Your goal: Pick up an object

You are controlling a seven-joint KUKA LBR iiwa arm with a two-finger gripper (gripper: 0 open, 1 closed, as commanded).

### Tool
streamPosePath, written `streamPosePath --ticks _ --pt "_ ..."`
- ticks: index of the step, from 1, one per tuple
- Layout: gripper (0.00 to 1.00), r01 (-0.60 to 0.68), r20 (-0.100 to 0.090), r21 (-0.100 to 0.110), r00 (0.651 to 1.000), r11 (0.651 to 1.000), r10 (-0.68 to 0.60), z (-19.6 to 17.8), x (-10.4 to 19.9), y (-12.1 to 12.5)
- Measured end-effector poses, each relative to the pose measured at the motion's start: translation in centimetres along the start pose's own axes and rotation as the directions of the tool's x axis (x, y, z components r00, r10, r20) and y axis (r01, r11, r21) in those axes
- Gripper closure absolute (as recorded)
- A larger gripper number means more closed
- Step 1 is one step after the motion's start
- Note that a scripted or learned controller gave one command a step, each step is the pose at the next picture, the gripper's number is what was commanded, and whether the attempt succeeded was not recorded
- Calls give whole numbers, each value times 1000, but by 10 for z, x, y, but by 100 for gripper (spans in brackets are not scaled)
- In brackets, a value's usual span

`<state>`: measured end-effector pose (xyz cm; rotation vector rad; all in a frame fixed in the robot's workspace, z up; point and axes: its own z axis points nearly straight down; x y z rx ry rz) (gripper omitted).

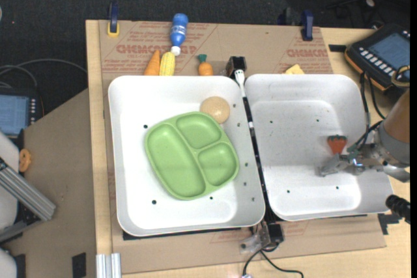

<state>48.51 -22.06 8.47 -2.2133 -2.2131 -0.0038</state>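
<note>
A small red-orange object (pixel 336 143) lies in the right white bin (pixel 293 140), towards its right side. My gripper (pixel 340 164) reaches in from the right and hangs just below and beside this object, low over the bin floor. Whether it touches the object is unclear. In the left white bin (pixel 130 159) lies a green divided plate (pixel 191 154), with a round tan object (pixel 215 108) at the plate's upper right corner.
Behind the bins on the bench lie a blue-and-white bottle (pixel 178 29), a corn cob (pixel 167 63), an orange carrot (pixel 152 64), a smaller carrot (pixel 204 67), a black item (pixel 236 65) and a yellow piece (pixel 294 69). A tablet (pixel 384 55) sits at the right.
</note>
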Motion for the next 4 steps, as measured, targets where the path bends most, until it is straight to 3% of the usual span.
streamPosePath --ticks 1,2,3,4 --pt "0 3 0 -2 1000 1000 -3 0 1 3" --pt "0 9 9 -14 1000 1000 -9 -1 48 90" --pt "100 1 12 -10 1000 1000 -1 -11 44 86" --pt "100 12 9 -19 1000 1000 -12 -106 149 125"
